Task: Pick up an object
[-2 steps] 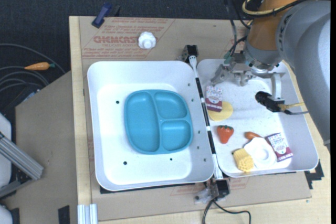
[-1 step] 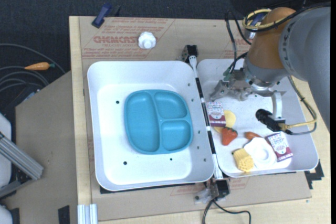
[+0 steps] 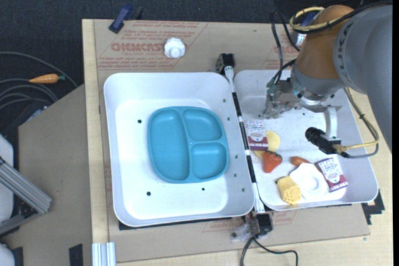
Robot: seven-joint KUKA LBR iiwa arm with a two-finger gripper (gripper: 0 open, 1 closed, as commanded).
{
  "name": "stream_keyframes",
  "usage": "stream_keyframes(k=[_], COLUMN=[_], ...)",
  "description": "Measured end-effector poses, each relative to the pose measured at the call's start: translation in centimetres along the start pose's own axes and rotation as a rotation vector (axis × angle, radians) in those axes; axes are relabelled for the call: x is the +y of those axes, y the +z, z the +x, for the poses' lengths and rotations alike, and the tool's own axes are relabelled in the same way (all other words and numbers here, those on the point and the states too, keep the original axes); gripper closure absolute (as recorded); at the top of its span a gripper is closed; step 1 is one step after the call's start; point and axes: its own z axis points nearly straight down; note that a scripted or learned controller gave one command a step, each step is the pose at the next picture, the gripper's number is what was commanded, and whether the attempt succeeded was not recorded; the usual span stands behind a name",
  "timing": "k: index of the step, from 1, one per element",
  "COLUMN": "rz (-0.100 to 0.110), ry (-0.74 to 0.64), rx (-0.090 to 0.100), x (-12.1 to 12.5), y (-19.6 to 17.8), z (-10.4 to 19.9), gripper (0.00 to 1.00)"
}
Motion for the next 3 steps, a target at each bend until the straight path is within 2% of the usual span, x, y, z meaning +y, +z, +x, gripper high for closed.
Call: stream_keyframes(k=[1, 2, 3], rz=[0.000, 0.001, -0.001], ry=[0.000, -0.001, -0.002], rx=[0.000, -0.001, -0.001], x=[0.0, -7.8, -6.6], y=[0.0, 1.1, 1.0], z=[0.0, -0.3, -0.2], gripper=[0.00, 0.00, 0.00])
